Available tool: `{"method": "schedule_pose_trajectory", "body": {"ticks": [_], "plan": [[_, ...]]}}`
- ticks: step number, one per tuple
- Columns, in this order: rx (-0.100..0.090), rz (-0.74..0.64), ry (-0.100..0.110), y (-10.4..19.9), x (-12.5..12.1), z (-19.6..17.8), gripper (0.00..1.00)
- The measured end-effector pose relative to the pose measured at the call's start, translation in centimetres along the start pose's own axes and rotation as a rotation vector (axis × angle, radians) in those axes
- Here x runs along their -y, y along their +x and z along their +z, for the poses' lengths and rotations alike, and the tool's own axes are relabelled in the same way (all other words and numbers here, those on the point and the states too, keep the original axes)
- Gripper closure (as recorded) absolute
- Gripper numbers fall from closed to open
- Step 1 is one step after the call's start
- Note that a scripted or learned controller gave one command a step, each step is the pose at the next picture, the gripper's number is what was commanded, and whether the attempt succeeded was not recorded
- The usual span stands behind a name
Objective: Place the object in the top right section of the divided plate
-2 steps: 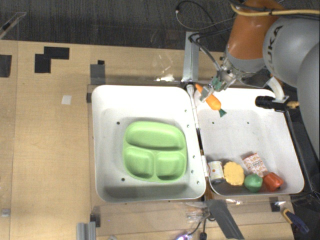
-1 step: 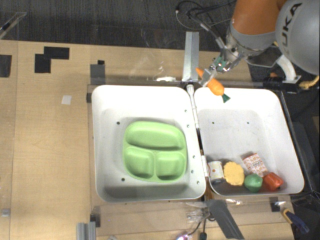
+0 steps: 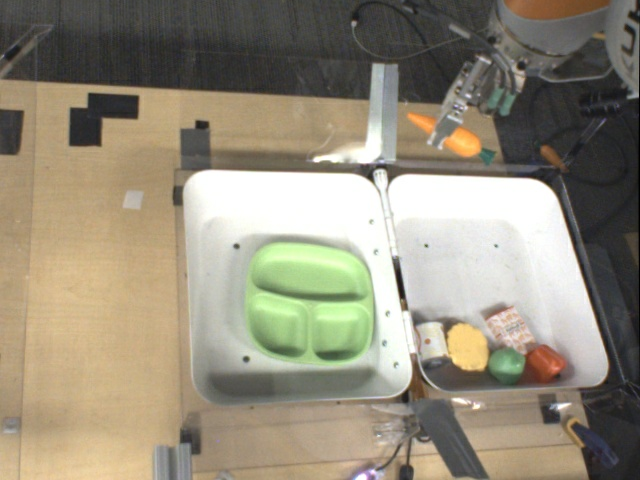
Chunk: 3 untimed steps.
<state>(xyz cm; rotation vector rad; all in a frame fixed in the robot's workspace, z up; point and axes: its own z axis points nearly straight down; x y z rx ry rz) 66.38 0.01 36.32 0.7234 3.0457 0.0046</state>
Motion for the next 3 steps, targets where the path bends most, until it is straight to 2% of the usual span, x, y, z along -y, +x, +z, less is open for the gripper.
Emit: {"method": "schedule_pose_trajectory", "body": {"ticks": [1, 2, 3], "plan": [[0.001, -0.367, -0.001, 0.0, 2.3, -7.6, 1.00], [0.002, -0.452, 0.001, -5.3, 10.2, -7.1, 1.00], [-0.002, -0.352, 0.002, -1.8, 13.6, 0.8, 1.00]]}}
